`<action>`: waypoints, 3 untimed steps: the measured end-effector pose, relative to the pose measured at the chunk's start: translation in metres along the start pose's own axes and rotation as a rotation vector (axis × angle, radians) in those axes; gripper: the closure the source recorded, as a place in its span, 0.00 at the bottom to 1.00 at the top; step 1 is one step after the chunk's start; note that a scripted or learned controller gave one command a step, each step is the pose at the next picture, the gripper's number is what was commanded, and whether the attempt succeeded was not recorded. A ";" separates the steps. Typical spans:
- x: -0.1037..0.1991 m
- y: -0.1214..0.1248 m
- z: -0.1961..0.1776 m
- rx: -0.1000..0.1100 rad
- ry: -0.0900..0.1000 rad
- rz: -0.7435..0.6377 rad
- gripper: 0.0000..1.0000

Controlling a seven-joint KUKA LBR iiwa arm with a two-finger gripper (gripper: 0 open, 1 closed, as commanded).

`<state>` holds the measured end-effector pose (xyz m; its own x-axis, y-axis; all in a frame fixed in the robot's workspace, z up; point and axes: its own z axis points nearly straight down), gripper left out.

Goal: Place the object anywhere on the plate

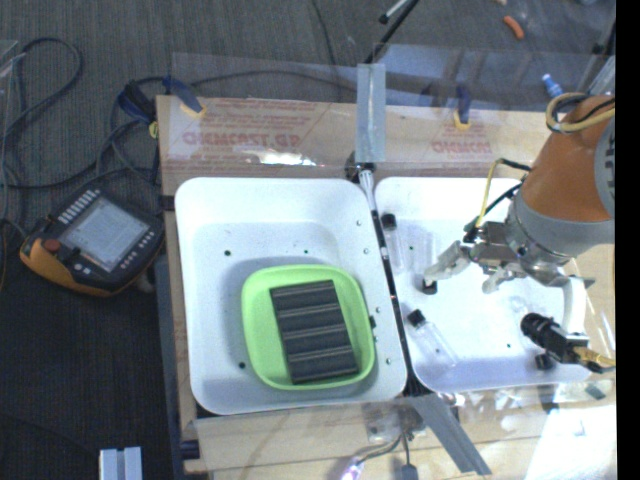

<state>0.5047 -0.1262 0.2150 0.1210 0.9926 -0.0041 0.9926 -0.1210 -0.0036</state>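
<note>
A dark grey ribbed block [315,330] lies flat on the square green plate [258,313] in the left bin, covering most of the plate's middle. My gripper [462,278] hangs over the right bin, well to the right of the plate. Its two fingers are spread, one finger [440,265] reaching left and the other finger [495,279] to the right. It is open with nothing between them. The orange band and grey arm rise behind it at the right edge.
The left bin [205,268] and the right bin [455,363] meet at a ridge with small black fittings [414,318]. A black part [547,333] mounted on the arm sticks out low on the right. A teach pendant [95,238] lies on the floor at the left.
</note>
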 end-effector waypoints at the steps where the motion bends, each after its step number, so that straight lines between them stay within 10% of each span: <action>1: 0.047 0.046 -0.046 -0.002 0.001 -0.004 0.00; 3: 0.112 0.118 -0.117 -0.005 -0.001 -0.254 0.00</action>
<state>0.6359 -0.0285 0.3312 -0.1323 0.9912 -0.0043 0.9912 0.1323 0.0001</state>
